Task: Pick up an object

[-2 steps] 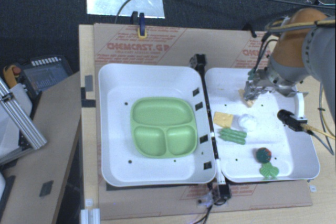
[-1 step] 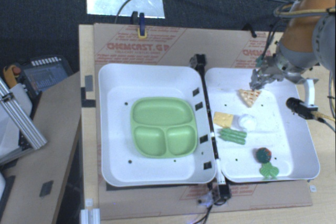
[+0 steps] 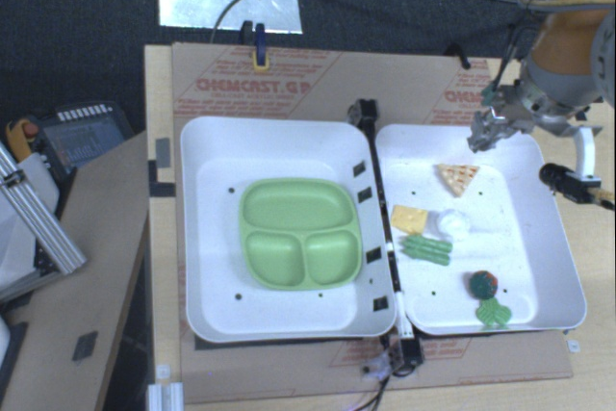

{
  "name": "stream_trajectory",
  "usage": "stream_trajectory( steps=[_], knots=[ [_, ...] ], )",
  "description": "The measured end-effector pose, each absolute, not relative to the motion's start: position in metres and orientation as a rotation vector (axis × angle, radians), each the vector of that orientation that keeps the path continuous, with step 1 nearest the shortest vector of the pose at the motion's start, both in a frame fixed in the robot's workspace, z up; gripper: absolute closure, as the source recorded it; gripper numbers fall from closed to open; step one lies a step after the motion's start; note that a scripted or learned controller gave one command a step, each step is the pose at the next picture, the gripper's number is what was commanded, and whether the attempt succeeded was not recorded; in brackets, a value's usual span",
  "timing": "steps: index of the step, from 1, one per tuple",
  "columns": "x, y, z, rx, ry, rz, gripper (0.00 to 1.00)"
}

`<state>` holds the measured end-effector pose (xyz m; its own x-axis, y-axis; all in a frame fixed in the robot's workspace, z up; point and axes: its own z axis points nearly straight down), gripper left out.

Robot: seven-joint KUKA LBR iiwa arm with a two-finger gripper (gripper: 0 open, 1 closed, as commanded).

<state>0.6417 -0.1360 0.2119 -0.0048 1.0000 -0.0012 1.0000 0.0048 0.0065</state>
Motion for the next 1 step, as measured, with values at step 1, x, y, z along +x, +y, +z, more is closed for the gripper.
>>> stream_trajectory(
  steps=[1],
  knots=[
    [0.6434, -0.1361, 0.2653, 2.210, 2.223, 0.007, 1.00]
  ],
)
